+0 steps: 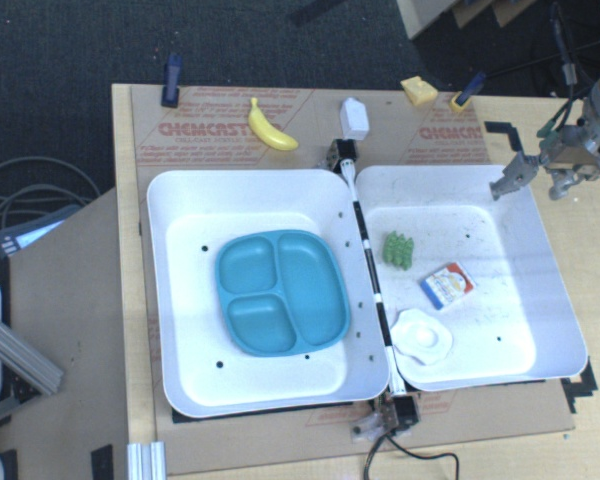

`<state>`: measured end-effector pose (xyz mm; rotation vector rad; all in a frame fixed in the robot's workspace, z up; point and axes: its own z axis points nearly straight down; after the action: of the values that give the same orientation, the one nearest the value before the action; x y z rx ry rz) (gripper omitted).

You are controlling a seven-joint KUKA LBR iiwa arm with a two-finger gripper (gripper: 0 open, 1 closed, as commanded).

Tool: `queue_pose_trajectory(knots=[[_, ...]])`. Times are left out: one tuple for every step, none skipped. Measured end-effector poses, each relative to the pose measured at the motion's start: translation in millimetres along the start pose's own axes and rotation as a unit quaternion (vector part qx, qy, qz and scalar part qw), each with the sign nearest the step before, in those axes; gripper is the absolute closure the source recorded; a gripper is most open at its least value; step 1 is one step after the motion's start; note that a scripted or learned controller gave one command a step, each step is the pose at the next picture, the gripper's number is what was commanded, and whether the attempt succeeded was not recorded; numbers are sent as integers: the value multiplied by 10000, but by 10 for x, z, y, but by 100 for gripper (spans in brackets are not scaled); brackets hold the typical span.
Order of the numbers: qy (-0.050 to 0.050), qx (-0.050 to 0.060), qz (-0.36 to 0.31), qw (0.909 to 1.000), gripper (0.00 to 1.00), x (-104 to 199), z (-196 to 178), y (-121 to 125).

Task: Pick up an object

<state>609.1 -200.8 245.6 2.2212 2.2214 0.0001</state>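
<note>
The right bin holds a green knobbly toy, a small red, white and blue box and a white round lid-like object. My gripper hangs over the bin's far right corner, well away from all three. Its two fingers are spread open, with nothing between them. The nearest of the three is the small box, lying below and to the left of the gripper.
A blue divided plate lies in the left bin. On the bench behind the bins are a banana, a white block, a yellow wedge and two blue clips.
</note>
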Motion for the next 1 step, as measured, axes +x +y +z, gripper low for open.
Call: queue_pose_trajectory(knots=[[6,13,-2,10000,0,386,1586,-43]])
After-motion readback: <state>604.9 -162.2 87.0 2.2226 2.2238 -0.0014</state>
